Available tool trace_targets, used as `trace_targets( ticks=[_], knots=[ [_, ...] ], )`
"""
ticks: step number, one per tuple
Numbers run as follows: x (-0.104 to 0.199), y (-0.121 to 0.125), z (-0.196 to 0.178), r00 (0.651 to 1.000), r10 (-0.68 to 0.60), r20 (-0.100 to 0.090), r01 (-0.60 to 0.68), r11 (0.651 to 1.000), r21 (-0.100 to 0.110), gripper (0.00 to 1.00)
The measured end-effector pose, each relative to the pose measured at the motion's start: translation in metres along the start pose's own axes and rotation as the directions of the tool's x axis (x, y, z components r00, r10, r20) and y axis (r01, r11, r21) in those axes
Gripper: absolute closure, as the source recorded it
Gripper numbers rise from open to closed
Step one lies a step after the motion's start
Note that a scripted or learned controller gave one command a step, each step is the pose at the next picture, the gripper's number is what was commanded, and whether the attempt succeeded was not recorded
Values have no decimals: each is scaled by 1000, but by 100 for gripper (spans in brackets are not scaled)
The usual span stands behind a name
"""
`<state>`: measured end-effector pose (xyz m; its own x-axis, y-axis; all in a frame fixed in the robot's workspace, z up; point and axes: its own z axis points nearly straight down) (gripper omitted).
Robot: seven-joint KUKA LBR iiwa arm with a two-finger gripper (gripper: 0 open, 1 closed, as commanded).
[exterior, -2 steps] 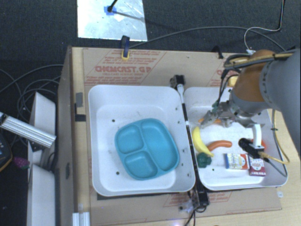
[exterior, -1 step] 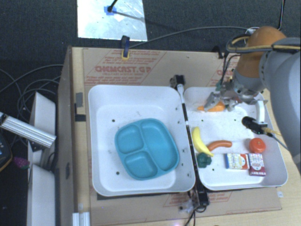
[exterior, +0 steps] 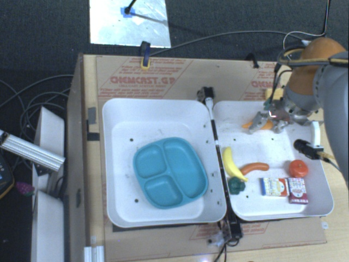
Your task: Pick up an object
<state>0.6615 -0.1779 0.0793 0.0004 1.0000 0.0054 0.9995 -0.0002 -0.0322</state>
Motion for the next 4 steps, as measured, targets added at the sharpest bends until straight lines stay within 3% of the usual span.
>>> trace_targets(
  ticks=[1, 2, 3, 4],
  knots=[
    [13, 1, 0, 1000, 1, 4, -1, 1000, -7, 0],
    [34, -68, -3, 1000, -1, 5, 2, 999, -33, 0],
    [2, 2, -2, 1000, -2, 1, 2, 1000, -6, 0],
    [18, 3, -20, 1000, -2, 5, 2, 1000, -17, 0]
  ],
)
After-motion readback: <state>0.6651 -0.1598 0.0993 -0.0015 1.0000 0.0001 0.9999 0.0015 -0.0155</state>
